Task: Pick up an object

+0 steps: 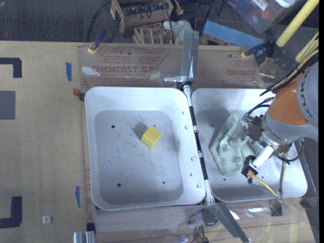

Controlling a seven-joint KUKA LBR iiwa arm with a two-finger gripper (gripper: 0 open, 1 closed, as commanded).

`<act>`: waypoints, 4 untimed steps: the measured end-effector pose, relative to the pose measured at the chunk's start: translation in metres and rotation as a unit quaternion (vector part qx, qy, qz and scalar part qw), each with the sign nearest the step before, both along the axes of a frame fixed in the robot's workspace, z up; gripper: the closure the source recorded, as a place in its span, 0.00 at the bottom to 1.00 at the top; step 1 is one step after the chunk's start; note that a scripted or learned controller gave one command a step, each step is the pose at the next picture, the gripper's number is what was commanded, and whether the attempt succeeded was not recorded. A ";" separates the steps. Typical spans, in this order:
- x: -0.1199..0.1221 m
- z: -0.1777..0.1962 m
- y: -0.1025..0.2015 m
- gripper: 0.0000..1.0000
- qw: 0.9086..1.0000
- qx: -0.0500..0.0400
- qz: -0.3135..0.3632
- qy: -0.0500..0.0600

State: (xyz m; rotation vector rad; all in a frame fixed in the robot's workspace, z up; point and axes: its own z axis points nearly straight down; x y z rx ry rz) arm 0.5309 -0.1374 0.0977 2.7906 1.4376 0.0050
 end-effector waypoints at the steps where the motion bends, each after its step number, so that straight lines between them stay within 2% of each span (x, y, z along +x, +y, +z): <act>1: 0.001 0.009 0.000 1.00 1.000 0.000 0.000 0.000; 2: -0.028 0.085 0.077 1.00 0.996 0.000 0.088 0.004; 3: -0.052 0.107 0.123 1.00 0.988 0.001 0.152 0.005; 4: -0.015 0.085 0.137 1.00 0.937 -0.001 0.350 0.003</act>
